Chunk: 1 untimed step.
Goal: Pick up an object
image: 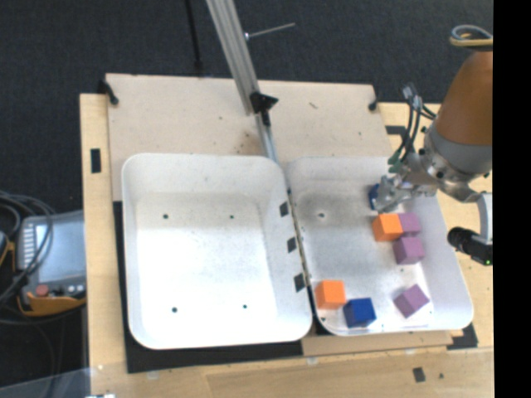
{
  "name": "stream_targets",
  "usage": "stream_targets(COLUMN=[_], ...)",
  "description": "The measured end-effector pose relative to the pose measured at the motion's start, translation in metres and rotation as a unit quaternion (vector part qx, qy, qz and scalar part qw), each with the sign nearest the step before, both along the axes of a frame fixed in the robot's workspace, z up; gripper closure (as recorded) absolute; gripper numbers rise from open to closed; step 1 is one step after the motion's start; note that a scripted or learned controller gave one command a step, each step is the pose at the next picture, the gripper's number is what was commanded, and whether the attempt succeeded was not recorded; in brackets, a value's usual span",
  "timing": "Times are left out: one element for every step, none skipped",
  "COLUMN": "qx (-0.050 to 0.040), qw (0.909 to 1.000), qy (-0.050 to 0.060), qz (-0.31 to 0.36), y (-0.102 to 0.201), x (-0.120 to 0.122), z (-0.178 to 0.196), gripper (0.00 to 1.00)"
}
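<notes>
The right bin point(332, 222) holds several small blocks. An orange block point(387, 226) lies beside a purple block point(410, 222), with another purple block point(408, 249) just below them. Near the bin's front edge sit an orange block point(331, 293), a blue block point(359, 312) and a purple block point(411, 300). My gripper point(384, 196) hangs over the bin's upper right part, just above the upper orange block. I see no block lifted off the bin floor.
The left bin point(207, 247) stands beside the right one. A slanted metal rail point(236, 48) runs from the top of the view down to the gap between the bins. A pendant device point(46, 264) lies off the bench at the left.
</notes>
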<state>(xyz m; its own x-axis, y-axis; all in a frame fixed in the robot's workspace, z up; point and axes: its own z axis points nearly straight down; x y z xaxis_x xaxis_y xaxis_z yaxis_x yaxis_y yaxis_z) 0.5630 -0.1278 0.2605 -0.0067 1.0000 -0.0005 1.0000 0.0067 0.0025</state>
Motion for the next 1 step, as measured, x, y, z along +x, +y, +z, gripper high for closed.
stream_targets(qx=[0.0008], qw=[1.0000], qy=[0.001], qz=[0.001], y=[0.0617], x=[0.0057], z=[0.0012], gripper=[1.00])
